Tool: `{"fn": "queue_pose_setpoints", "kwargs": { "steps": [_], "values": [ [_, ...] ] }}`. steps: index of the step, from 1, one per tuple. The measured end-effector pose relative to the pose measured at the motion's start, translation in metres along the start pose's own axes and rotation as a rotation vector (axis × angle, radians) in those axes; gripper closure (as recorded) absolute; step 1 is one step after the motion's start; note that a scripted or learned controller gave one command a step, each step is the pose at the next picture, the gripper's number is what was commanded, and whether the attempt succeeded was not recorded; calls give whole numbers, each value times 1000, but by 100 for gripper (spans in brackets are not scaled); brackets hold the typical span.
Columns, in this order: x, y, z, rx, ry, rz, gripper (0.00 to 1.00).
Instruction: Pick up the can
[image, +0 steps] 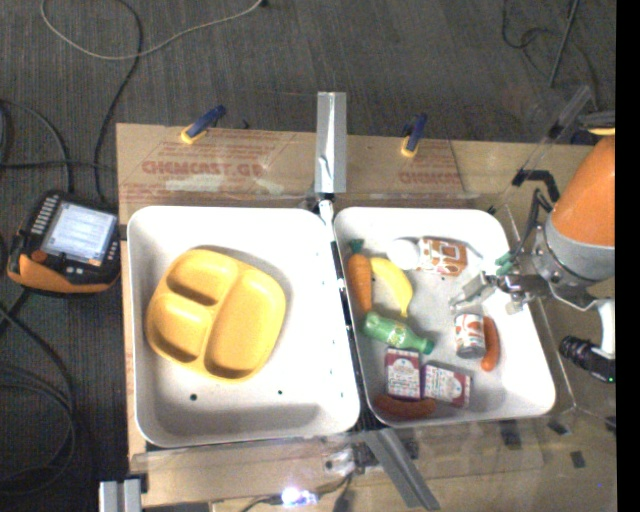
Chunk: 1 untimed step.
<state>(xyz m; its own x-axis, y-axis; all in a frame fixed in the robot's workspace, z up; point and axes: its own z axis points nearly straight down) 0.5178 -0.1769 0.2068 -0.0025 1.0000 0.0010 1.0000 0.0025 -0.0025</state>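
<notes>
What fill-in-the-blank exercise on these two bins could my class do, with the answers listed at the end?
1. The yellow tray lies in the ____ bin.
2. The carrot lies beside the ____.
3. The can stands next to a red ____.
4. The pincer hovers above the ____ bin.

Missing words: left; banana; sausage; right

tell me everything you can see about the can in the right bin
The can is small, with a red and white label and a pale metal top. It stands roughly upright on the floor of the right bin, toward its right side. A red sausage lies against its right side. The gripper is just above it, not holding it.
</notes>
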Motion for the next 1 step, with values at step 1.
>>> {"fn": "queue_pose_setpoints", "kwargs": {
  "steps": [1],
  "values": [
    [-35,3,111,-5,7,62,0]
  ]
}}
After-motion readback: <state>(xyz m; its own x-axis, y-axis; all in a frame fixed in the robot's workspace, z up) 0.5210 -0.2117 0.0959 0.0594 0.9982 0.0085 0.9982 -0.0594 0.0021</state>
